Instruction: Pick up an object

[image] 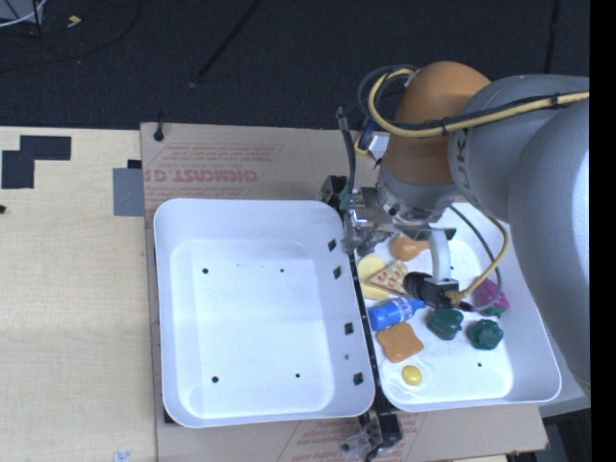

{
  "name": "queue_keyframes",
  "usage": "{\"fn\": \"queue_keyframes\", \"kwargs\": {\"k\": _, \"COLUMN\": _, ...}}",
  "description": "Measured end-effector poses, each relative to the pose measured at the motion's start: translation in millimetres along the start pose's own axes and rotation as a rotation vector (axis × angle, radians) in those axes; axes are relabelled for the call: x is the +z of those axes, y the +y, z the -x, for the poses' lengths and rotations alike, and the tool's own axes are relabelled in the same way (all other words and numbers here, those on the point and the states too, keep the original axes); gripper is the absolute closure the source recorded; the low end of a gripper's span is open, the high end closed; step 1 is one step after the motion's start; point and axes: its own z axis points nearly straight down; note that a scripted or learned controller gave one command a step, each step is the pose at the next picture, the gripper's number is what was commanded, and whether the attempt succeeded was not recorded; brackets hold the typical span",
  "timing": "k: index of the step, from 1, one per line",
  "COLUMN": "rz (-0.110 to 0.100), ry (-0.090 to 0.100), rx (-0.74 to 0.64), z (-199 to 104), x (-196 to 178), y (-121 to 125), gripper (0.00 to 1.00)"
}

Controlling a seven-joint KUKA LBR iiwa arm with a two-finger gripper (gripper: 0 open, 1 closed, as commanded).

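The gripper (371, 227) was seen lowered over the upper left corner of the right bin (544, 378), close against that bin's left wall. Whether it was clenched, released or grasping anything could not be told, as it was masked by the wrist above it. The objects to be picked were all found inside the right bin, gathered in its left and middle parts. An orange lump (409, 248) was seen nearest the top of the bin, with a pale yellow piece (370, 266) against the bin's left wall and a tan triangular slice (391, 279) touching it on the inward side. Further down the bin's left side a blue cylinder (393, 312) was laid on its side, and a flat orange piece (399, 341) was placed just below it. A small yellow ball (412, 374) was set near the bin's lower edge. Around the bin's middle a dark green lump (445, 323) and a brighter green lump (484, 334) were seen side by side but apart, and a purple piece (494, 298) was lodged nearer the bin's right wall, partly hidden by a cable. The grey arm (525, 152), with its orange band (438, 109), was stretched across the bin's upper right part. The left bin (250, 335) was set against the right bin's left wall, and both were carried on a cardboard sheet (241, 162) laid on the wooden bench (67, 335).
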Motion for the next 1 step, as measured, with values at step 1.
{"fn": "queue_keyframes", "kwargs": {"k": 1, "rz": 0.008, "ry": 0.0, "rx": -0.004, "z": -3.5, "x": -39.7, "y": 31.1, "gripper": 1.0}}
